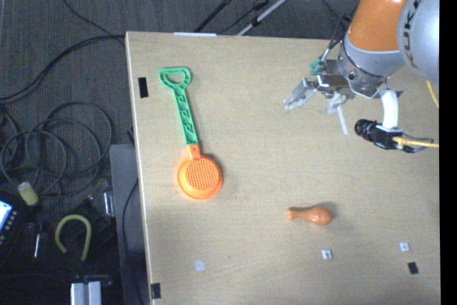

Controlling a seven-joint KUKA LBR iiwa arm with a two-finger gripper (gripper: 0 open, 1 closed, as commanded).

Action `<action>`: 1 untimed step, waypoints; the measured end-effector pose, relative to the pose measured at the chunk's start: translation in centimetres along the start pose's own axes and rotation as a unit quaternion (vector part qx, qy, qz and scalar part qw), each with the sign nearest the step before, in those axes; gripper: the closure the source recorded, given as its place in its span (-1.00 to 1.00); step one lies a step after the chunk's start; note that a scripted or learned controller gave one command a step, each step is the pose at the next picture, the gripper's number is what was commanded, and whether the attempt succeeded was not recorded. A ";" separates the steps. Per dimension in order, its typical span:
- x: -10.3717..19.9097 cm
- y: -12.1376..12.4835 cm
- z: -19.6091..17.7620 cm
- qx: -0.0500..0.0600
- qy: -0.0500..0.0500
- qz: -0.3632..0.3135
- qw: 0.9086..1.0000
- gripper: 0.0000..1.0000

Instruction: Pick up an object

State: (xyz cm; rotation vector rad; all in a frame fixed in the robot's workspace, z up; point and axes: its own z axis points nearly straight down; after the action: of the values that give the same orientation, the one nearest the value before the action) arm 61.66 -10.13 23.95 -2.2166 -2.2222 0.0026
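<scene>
The gripper (315, 102) is seen spread wide, with nothing between its fingers. The small orange gourd-shaped toy (311, 214) lies well below it; a centred descent across its narrow neck is advised.

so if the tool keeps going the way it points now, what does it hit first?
Probably bare bench. The tool points down and left; the sieve and the small orange object look off that line, though depth is unclear.
</scene>
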 end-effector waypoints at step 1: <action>-11.2 4.2 8.4 0.000 -0.001 0.058 0.998 -1.00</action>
State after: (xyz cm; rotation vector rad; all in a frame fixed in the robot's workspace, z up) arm 65.82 -21.27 15.56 -2.3421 -2.0922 0.0057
